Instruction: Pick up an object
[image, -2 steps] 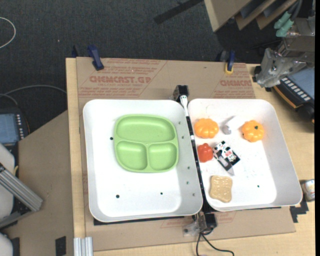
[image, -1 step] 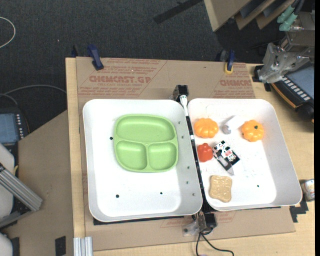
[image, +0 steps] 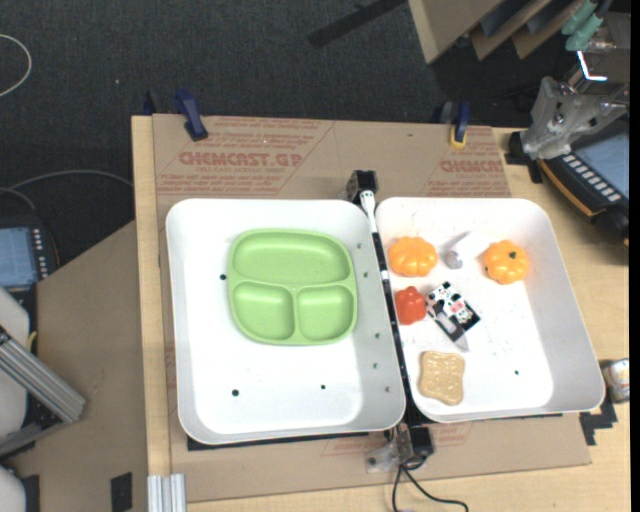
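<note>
Cardboard (image: 300, 150) under 2 bins reads "CHEMCAST GP"; hand (image: 570, 120) state: cannot tell.

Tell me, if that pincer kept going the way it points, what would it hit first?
Probably the brown board just beyond the right bin's far corner, not anything inside it. The pincer hangs outside the bin there, seemingly aimed downward, but blur and unclear depth leave this uncertain.

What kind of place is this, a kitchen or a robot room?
Probably a robot test lab, not a kitchen: two white bins sit clamped on a board, toy pumpkins lie in one, and cables trail below.
</note>
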